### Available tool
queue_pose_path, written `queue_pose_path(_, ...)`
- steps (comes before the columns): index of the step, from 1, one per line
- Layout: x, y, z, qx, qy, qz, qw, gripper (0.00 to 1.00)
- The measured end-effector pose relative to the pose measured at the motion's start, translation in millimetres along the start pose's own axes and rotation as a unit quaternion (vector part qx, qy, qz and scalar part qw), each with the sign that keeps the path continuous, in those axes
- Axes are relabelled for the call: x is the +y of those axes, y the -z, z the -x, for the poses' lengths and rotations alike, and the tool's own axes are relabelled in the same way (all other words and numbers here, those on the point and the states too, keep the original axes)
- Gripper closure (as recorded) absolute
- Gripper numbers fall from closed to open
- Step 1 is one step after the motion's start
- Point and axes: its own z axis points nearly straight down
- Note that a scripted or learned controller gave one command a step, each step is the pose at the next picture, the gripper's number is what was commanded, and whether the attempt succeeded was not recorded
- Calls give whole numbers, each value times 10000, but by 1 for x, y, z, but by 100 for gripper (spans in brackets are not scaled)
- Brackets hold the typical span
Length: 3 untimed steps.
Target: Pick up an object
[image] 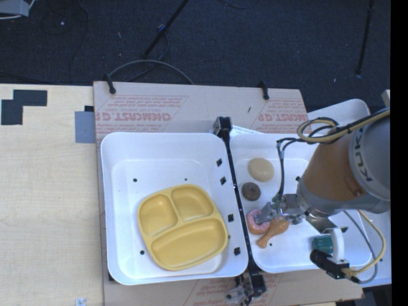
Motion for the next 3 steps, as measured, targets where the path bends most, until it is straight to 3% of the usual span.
queue_pose_path(1, 2, 12, -11, 127, 32, -42, 9999, 100)
queue_pose_path(3, 9, 116, -10, 105, 74, -87, 9999, 100)
